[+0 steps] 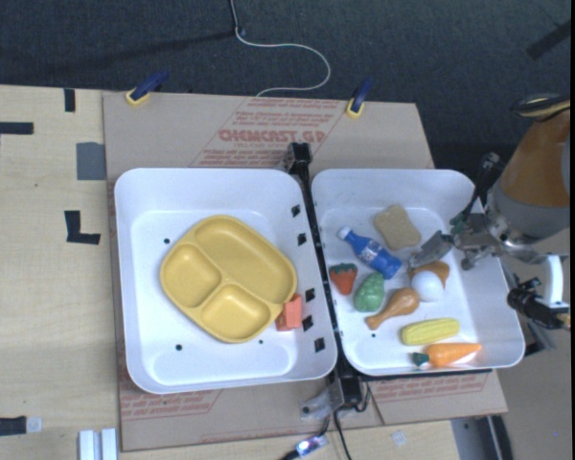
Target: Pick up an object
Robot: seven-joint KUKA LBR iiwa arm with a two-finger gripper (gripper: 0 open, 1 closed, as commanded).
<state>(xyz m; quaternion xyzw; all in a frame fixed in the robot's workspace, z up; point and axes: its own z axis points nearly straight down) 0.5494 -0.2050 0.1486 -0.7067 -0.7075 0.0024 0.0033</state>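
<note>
Two white bins sit side by side on the counter (38,257). Left bin (144,353): a yellow divided plate (227,278). Right bin (364,353): toy foods, including a blue bottle (369,252) and white egg (426,284). The hand (433,250) hovers just above the egg; I cannot tell its grip.

Red printing runs across the cardboard sheet (268,127) that lies on the worktop under the two bins, above their far edge. It stands upside down from this camera and is too blurred to read with any certainty. The blue bottle's (369,251) label is too small to read.
</note>
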